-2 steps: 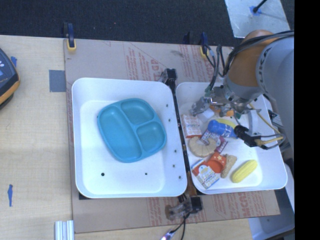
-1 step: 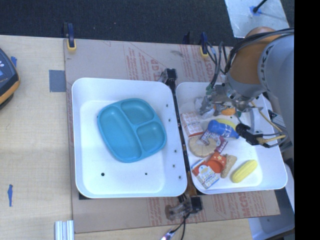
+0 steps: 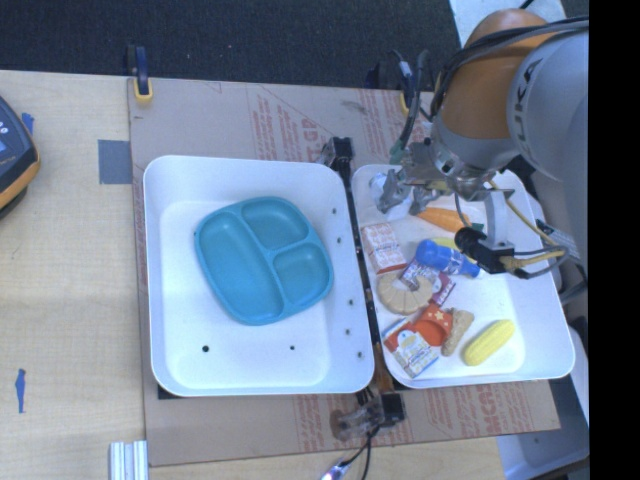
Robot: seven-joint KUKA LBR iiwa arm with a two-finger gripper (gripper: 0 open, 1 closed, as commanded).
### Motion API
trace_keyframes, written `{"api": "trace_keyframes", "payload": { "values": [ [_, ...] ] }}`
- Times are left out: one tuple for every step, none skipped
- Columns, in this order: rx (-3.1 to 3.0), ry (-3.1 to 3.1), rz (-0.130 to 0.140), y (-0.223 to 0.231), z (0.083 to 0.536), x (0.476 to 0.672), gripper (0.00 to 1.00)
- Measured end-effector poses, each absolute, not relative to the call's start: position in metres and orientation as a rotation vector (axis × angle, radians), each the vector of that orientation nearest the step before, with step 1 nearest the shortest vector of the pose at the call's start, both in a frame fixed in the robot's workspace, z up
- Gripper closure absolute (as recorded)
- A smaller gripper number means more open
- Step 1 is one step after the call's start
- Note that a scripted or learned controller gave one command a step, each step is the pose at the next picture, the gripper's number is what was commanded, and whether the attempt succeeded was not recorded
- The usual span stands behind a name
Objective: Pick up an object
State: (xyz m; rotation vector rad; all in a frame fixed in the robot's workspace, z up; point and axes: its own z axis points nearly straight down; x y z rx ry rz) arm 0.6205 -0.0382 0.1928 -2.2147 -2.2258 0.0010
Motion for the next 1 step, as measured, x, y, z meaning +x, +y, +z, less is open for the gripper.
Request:
{"api": "trace_keyframes", "payload": {
  "values": [
    [-2.211, -2.227, 0.006, 0.0225, 0.2077, 0.5726, 1.00]
  ]
}}
